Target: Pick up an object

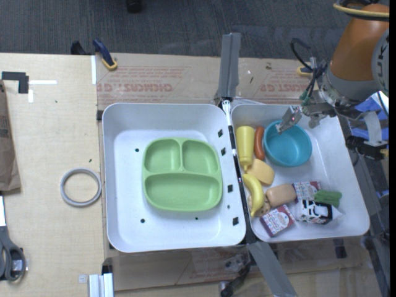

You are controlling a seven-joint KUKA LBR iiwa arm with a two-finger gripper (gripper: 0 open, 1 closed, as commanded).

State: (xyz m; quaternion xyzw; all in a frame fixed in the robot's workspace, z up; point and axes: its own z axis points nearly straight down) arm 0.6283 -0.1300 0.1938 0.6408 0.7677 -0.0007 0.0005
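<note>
Overlapping blue bowl rim, end effector blurred

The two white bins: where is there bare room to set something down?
The left bin has bare floor all around the green divided plate, widest near its front edge. The right bin is crowded along its left side with toy food and the blue bowl; bare floor remains right of the bowl.

Arm, upper right of frame: bulbous orange band with a thin yellowish rim line on top, grey shell beside and below it. Black cables loop off its left side toward a cluttered metal wrist assembly. Gripper slim, silver-grey metal. Blue part at far right edge.
</note>
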